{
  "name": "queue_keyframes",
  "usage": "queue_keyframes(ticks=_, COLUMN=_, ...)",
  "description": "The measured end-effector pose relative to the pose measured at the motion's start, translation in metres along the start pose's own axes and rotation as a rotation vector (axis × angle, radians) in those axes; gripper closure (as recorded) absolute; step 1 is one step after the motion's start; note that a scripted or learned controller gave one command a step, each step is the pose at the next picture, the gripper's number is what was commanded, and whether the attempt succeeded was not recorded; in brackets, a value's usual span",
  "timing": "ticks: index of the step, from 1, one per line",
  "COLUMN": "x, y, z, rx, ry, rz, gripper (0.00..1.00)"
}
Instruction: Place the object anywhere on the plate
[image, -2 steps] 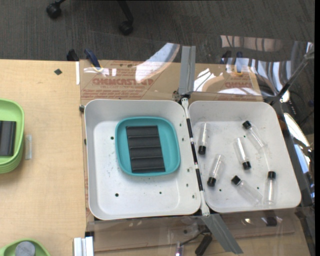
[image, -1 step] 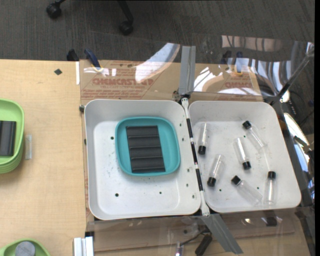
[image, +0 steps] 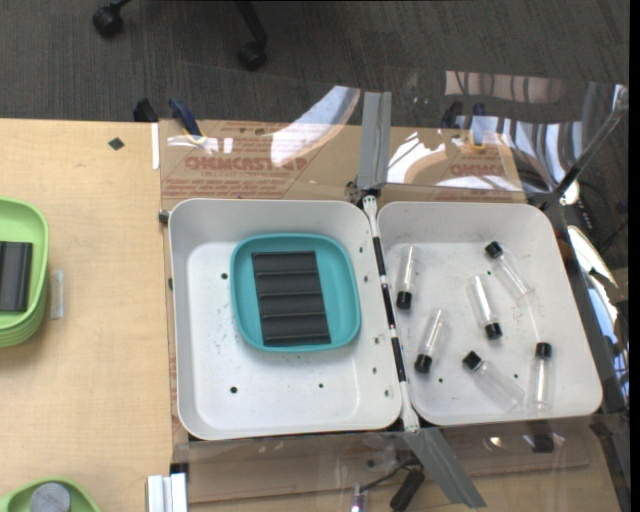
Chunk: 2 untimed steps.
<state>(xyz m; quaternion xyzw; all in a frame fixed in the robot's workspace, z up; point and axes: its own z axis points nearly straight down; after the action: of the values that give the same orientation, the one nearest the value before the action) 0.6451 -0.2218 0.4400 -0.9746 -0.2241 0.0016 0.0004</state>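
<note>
- The little clear tubes (image: 483, 303) with black caps are the things to move. There are six of them, and they all lie flat in the right bin (image: 450, 235).
- The blue-green plate (image: 344, 300) sits in the left bin (image: 200, 310). It has a dark bumpy pad (image: 290, 297) in the middle. No tube is on the plate yet, so the job looks like it is at the very start.
- How wide the gripper is open, and if it has hold of anything, I cannot tell.
- I think the step now is to pick one tube. A good one is a tube with room around it, like the one near the wall between the bins (image: 405, 278). It lies apart from the others (and it is nearest to the plate).
- The two tubes in the low right part (image: 492, 377) (image: 542, 372) lie near each other, so grabbing there could bump the second one.
- To do it well, I would come straight down over the middle of the tube and close across its thin sides, not along its length.
- The tubes are round and smooth, so I think they can roll or slip away. A slow, gentle squeeze seems best.
- Then lift it high enough to clear the wall between the bins and set it down anywhere on the plate.
</note>
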Motion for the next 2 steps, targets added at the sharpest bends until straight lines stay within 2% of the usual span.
queue_keyframes(ticks=2, x=0.0057, y=0.0042, z=-0.0004, rx=0.001, ry=0.001, rz=0.25, gripper=0.0)
